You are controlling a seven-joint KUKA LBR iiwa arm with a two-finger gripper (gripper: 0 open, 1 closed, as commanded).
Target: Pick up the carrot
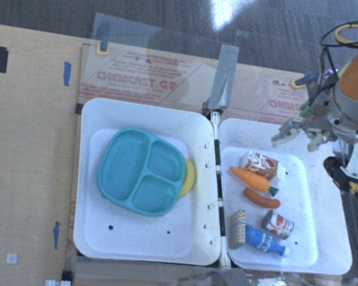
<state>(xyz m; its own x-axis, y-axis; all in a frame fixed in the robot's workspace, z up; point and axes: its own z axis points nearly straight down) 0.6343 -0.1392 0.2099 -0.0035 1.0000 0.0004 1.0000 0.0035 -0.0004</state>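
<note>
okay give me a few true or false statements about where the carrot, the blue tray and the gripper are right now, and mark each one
1. The carrot lies in the right bin. True.
2. The gripper holds the carrot. False: it hangs above the right bin's far edge, apart from the carrot, with nothing between its fingers.
3. The blue tray sits in the left bin. True.
4. The sausage lies in the left bin. False: it lies in the right bin, just nearer the camera than the carrot.
5. The blue bottle stands upright. False: it lies on its side, in the near part of the right bin.
</note>
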